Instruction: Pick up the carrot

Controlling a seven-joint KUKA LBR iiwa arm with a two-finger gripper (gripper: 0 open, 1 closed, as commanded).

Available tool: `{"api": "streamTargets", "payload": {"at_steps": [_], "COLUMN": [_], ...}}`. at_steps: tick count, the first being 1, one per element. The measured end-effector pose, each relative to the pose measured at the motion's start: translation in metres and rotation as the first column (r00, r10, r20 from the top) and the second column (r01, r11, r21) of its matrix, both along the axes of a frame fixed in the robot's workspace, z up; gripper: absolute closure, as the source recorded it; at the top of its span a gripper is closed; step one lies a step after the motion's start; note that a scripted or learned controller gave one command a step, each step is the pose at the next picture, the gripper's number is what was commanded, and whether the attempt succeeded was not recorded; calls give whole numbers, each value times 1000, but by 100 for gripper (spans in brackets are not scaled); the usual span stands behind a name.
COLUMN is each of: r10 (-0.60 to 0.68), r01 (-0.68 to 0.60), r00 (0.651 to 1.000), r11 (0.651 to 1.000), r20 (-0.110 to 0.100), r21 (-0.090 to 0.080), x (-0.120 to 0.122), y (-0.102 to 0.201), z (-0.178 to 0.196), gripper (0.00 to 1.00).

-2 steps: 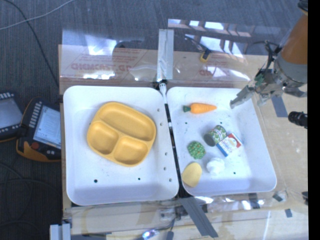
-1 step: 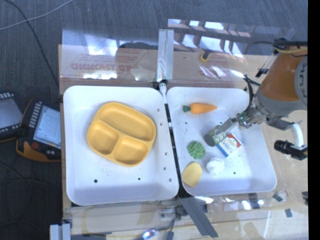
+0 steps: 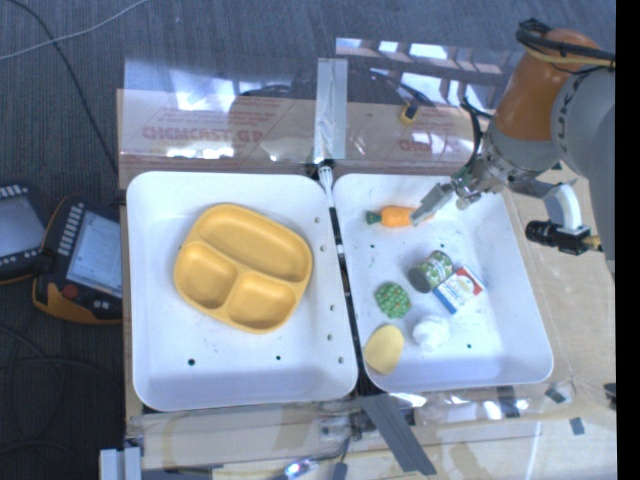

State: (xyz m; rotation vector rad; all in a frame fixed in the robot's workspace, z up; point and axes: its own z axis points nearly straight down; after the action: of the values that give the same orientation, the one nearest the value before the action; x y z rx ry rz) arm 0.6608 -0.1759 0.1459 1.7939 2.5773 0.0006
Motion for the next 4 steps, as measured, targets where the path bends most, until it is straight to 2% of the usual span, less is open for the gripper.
{"api": "streamTargets", "payload": {"at_steps": [1, 2, 3, 4], "r10": [142, 148, 148, -341], "r01": [-142, -148, -148, 341], "r00": [990, 989, 989, 940], "r11": [990, 989, 989, 940], "r20": [-6, -6, -7, -2], "r21": [-7, -12, -12, -2], "x": [8, 8, 8, 6], "y": [33, 32, 31, 69], "z": [-52, -41, -43, 11], "gripper": [0, 100, 0, 0]}}
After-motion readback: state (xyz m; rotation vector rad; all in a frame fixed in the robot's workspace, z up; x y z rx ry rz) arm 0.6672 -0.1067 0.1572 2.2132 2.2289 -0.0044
